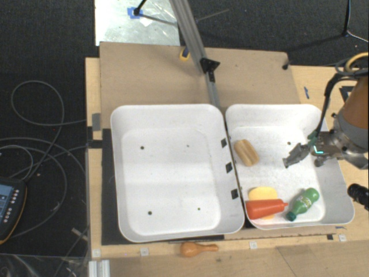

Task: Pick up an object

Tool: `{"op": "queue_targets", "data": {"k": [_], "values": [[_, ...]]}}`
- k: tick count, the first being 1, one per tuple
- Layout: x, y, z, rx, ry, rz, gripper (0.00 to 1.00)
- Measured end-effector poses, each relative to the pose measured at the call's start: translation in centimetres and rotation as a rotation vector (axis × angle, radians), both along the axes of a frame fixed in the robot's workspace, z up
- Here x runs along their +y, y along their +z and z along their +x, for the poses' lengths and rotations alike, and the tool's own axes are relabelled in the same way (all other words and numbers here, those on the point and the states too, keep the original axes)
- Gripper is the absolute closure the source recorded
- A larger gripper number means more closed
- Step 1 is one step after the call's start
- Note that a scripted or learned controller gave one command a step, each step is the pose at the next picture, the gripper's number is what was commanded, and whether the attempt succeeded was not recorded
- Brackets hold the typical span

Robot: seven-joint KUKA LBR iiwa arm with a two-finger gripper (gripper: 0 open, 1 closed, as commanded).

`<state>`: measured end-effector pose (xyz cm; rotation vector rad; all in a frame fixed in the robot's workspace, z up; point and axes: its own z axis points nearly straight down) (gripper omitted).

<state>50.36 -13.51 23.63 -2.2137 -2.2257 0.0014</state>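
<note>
The right bin (271,115) holds a tan bread-like piece (246,152) near its left wall. At its front lie a yellow piece (261,193), an orange-red carrot-shaped toy (266,208) and a green bottle (303,203). My gripper (302,161) hangs over the right half of this bin, above and slightly behind the green bottle. Its two dark fingers stand spread, open, with nothing between them. The left fingertip (287,162) points toward the bin's middle, well right of the bread piece.
The left bin (124,120) sits beside the right one, with black clips along the shared wall. A tan pear-shaped object (198,248) lies on the bench in front of the bins. A grey pole (193,33) slants in from the back.
</note>
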Motion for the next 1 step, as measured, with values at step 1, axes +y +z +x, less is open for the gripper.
{"op": "queue_targets", "data": {"k": [1], "values": [[-0.01, 0.17, 0.08, -0.004, -0.003, -0.001, 0.00]]}}
